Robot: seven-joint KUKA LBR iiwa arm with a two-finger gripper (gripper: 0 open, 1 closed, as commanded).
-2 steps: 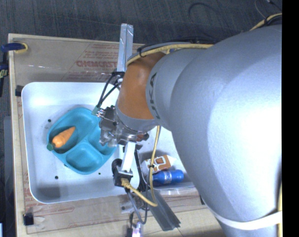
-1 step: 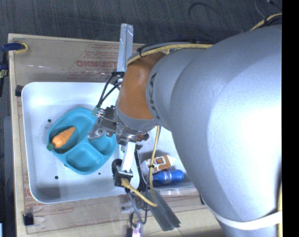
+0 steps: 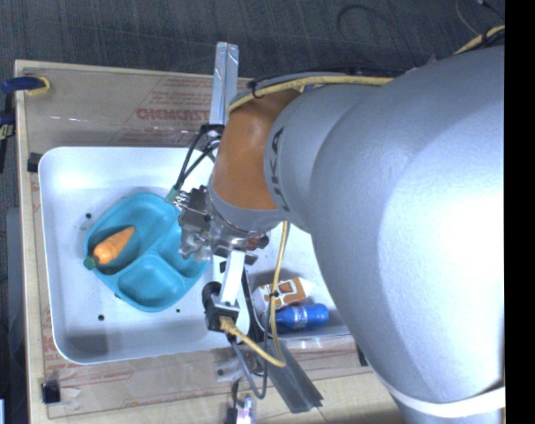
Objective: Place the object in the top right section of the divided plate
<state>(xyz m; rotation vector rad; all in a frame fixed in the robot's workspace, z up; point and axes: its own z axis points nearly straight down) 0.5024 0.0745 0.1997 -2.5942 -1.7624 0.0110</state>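
A blue divided plate [image 3: 153,276] lies in the left white bin [image 3: 64,325]. An orange carrot [image 3: 114,245] rests in the plate's left section, lying at a slant. The arm's grey body and orange band [image 3: 245,162] reach in from the right and cover the plate's right edge. The gripper [image 3: 192,237] hangs just over the plate's right rim, to the right of the carrot and apart from it. Its fingertips are hidden among the wrist hardware and cables.
A blue bottle [image 3: 301,316] and an orange-and-white packet [image 3: 285,291] lie in the right bin, mostly under the arm. A vertical grey bar [image 3: 223,82] stands at the back between the bins. Cables hang from the wrist near the front edge.
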